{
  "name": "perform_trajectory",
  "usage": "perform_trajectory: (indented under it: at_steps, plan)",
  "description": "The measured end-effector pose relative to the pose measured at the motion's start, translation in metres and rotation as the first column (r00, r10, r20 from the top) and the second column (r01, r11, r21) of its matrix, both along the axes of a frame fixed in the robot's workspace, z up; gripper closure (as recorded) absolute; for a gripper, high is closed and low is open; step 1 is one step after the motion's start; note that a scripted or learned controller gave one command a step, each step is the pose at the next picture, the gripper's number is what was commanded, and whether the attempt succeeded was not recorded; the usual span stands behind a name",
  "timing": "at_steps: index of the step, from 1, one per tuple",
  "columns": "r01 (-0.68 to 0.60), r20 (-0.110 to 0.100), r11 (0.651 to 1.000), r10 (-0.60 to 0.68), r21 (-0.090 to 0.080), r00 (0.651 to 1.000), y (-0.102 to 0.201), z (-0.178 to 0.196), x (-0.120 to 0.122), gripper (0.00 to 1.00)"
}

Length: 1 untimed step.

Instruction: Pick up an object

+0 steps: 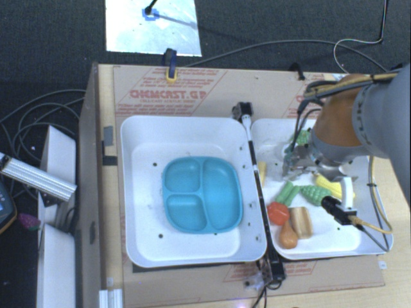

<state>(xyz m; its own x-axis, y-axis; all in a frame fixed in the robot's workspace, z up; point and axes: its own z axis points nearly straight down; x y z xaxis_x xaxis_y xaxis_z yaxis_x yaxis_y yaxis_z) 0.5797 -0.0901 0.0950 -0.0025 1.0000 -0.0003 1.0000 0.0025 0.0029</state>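
Note:
The right bin [321, 246] holds several toy foods: a red tomato [277, 212], an orange piece [288, 237], a tan bread roll [301, 221], a green pod [288, 192], a green ridged piece [313, 193], a yellow corn piece [329, 186] and a green item [302, 136] near the back. My gripper [294, 165] hangs low over the middle of this bin, just above the green pod. The grey arm with its orange band [337, 124] reaches in from the right and covers the bin's upper right part.
The left bin [144, 172] holds a blue divided plate [201, 194]. A black clip [243, 112] sits at the back where the bins meet. A small yellow piece [262, 172] lies by the divider. Cables run across the right bin's far side and off the bench.

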Motion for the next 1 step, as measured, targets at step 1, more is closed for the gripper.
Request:
perform_trajectory:
  at_steps: [1]
  plan:
    - [0.000, 0.000, 1.000, 0.000, 0.000, 1.000, 0.0000, 0.0000, 0.0000, 0.00]
